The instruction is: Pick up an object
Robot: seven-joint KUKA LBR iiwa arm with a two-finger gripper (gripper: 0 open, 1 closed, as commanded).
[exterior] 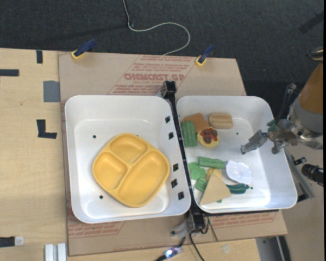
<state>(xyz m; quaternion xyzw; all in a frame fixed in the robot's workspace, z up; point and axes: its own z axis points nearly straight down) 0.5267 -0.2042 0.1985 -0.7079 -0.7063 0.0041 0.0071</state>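
On the desk [22, 145], a yellow divided plate [131, 169] is seen in the left bin [76, 145]. Toy foods, among them a bread roll [220, 120], lie ungrasped in the right bin [280, 192]. Nothing is lifted yet. The claw [255, 143] hangs above the right bin with nothing held; whether it is open cannot be told.

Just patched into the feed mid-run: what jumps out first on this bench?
The big yellow divided plate lying in the left bin. Next, the jumble of toy food crowding the left side of the right bin, and the gripper over that bin's right half, holding nothing.
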